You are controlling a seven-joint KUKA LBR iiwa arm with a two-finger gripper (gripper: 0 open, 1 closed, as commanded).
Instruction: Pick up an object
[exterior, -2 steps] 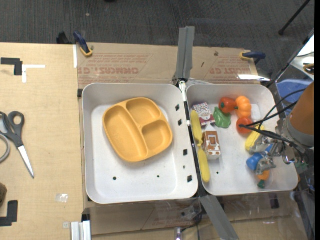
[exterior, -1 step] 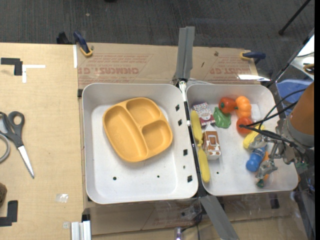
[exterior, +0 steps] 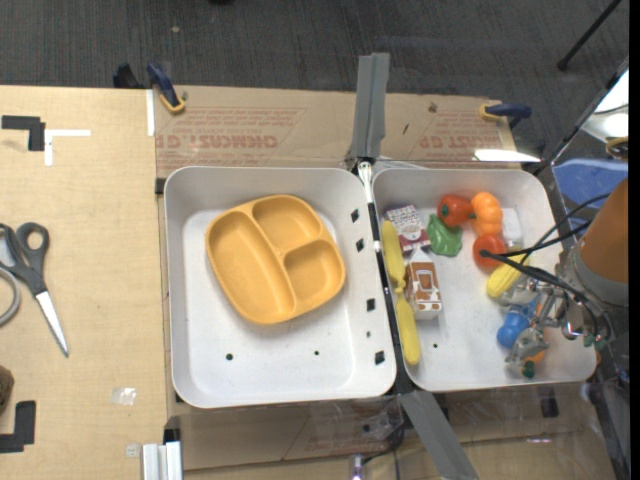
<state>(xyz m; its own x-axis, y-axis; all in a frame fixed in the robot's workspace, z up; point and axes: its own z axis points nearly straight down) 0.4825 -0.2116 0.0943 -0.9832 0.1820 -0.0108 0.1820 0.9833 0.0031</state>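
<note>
On the desk [exterior: 80, 298] two shallow white bins stand side by side. The left bin [exterior: 200, 368] carries a yellow-orange divided plate [exterior: 275, 258], which lies a little turned, with three compartments. The right bin [exterior: 455, 353] holds many small toys. Along its left wall lie two yellow bananas, the upper banana [exterior: 392, 251] and the lower banana [exterior: 408, 330], one after the other. Between them, a little to the right, stands a small brown and white carton [exterior: 424, 290], and above it lies a small white packet [exterior: 404, 218] with a dark pink print. A green pepper [exterior: 443, 238] lies near the middle of the back part, touching a red pepper [exterior: 455, 208]. Just beside the red one is an orange fruit [exterior: 486, 208], and below it a red tomato [exterior: 489, 250]. A yellow toy [exterior: 503, 283] lies in front of the tomato.

The arm [exterior: 610, 248] reaches in from the right, and the hand [exterior: 535, 333] is low over the front right corner of the right bin, among cables and metal parts. A blue toy [exterior: 514, 326] lies directly at the hand, and a small green and orange piece [exterior: 527, 368] is just in front of it. I cannot tell if the hand is wide or narrow, or if it holds something.

A pair of scissors [exterior: 40, 288] lies on the desk left of the bins.
</note>
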